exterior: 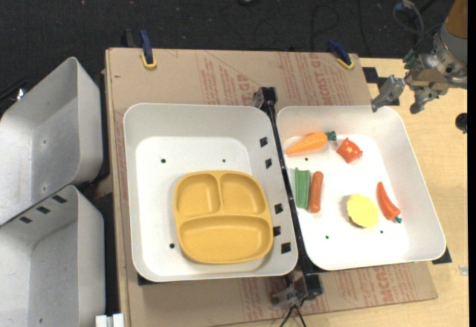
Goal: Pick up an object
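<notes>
Camera view
Nearest: yellow divided plate (222,217) in the left bin (141,192), left of the divider.
Right bin (416,169): carrot (307,143) and red pepper piece (349,150) at the far side; green bean (302,188) touching a sausage (316,191); yellow disc (362,210); red chili (387,201) just right of it.
My pincer (406,95): spread open, holding nothing, past the right bin's far right corner.
Surface: cardboard sheet (223,73) under both bins, blue clamps (147,49) at its far edge.
Room: dark floor (67,13) with cables beyond.
</notes>
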Action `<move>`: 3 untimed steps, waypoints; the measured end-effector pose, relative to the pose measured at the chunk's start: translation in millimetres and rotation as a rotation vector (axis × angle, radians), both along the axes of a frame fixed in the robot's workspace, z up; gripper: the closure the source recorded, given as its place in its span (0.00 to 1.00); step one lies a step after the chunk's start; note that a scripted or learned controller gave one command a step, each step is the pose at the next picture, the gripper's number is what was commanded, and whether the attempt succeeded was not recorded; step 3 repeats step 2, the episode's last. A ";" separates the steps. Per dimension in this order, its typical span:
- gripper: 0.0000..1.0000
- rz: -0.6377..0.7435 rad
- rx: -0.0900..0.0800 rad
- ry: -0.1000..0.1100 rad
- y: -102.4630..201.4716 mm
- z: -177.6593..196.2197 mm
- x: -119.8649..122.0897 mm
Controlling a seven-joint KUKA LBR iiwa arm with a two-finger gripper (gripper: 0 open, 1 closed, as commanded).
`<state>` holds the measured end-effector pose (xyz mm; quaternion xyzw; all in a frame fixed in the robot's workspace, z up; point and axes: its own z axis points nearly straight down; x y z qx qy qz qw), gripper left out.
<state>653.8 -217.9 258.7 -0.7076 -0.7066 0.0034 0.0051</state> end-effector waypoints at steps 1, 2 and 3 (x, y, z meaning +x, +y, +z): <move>0.00 0.003 -0.003 -0.013 0.8 8.6 2.4; 0.00 0.004 -0.002 -0.008 4.5 -54.8 2.6; 0.00 0.004 -0.002 -0.008 4.5 -54.8 2.6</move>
